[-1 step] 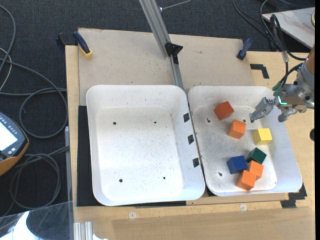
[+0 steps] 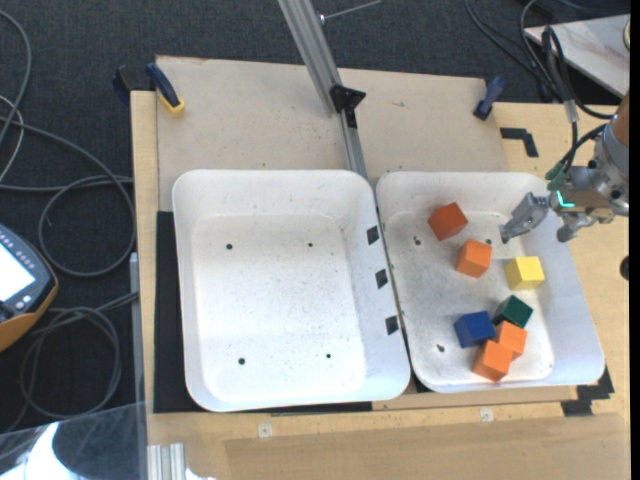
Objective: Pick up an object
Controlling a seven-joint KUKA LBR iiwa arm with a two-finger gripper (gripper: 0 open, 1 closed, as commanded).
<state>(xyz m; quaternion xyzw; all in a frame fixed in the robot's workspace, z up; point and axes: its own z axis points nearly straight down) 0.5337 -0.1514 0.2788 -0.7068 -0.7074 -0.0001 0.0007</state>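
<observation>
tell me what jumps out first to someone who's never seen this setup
The bright blocks in the right bin catch the eye first: two orange ones near its middle, a yellow one beside them, and a tight cluster of blue, green and orange at the near edge. The gripper reaches in over that bin's far right side, fingers spread with nothing between them. The left bin is bare white plastic.

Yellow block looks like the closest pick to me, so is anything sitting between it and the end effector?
Nothing visible does. The yellow block lies apart from the other blocks, and the end effector is above and slightly right of it in the picture, over bare bin floor.
</observation>
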